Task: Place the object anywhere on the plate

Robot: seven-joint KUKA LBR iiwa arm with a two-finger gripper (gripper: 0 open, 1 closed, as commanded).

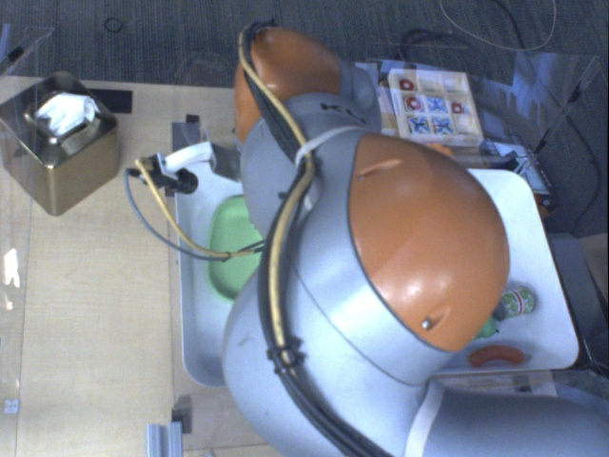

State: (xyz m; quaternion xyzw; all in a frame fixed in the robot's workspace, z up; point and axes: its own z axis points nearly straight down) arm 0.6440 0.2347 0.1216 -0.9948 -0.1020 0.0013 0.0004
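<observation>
Plate (228, 246), green, sits in the left bin (195, 350), mostly hidden under the arm (381, 284). Object to place: can't identify it; a few small items (509, 303) lie well right of the plate, at the right bin's (533, 217) edge. Gripper is hidden, so jaw state: cannot tell. Risk: no view of any grasp, so a release could miss the plate unnoticed. Cable (162, 222) loops just left of the plate, snag risk. No legible writing

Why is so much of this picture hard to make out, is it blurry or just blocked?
In the camera view it is mostly blocked: the arm sits close to the lens, looks soft, and covers most of both bins. The green plate peeks out sharper beside it; the orange shell shows only mild sheen, no harsh glare.
</observation>
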